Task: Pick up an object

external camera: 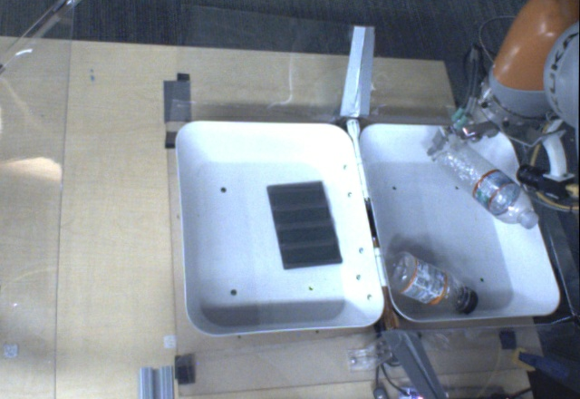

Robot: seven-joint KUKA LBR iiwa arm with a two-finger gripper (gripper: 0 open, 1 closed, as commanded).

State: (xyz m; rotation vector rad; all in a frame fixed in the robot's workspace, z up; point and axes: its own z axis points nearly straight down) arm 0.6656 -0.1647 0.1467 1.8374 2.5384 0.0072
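Note:
My gripper hangs over the far right corner of the right bin, under the orange band of the arm. A clear plastic bottle with a blue label lies slantwise just below it. The bottle's base end is right at the gripper and its cap points to the bin's right rim. Whether the gripper touches the bottle is not clear. A second clear bottle, with an orange label and a black cap, lies near the front of the same bin. A black ridged rectangular block rests in the middle of the left bin.
A grey metal post stands behind the seam between the two bins. Black cables hang by the arm at the right bin's right rim. A clear plastic sheet covers the bench on the left.

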